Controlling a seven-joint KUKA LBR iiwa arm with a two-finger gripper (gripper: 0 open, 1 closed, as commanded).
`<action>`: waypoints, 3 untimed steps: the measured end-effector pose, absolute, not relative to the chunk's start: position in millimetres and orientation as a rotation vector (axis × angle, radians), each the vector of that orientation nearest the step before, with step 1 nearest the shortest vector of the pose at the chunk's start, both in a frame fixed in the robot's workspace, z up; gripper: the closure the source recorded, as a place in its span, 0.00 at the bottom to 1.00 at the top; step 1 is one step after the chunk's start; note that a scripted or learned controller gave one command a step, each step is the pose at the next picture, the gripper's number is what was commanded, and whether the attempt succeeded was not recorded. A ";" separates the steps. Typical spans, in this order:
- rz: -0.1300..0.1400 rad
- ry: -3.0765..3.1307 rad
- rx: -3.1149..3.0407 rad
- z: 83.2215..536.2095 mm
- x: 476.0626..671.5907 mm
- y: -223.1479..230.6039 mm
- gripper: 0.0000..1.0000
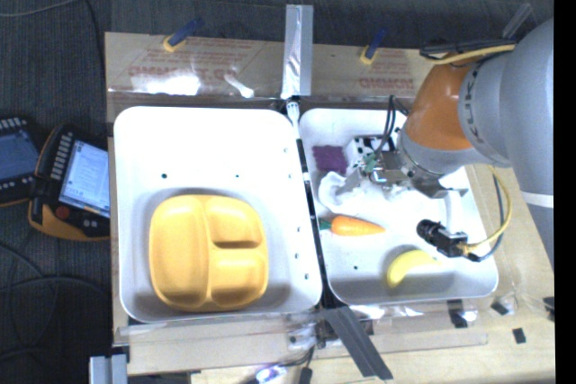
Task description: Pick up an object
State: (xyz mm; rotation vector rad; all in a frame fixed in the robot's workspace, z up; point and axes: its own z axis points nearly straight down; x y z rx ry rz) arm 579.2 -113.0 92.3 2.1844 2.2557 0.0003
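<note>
We see the gripper (373,168) low in the right bin (481,283); a toy carrot (356,227) lies at its six o'clock, apart. The wrist hides much.

Bright, even overhead light washes the white bins (216,126) nearly to glare. Clear plastic (180,72) behind them shows shiny reflections. Soft shadows sit under the yellow tray (209,249). Focus is slightly soft overall.
</note>
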 end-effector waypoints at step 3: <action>-0.052 2.242 2.258 90.7 659.3 -109.0 0.00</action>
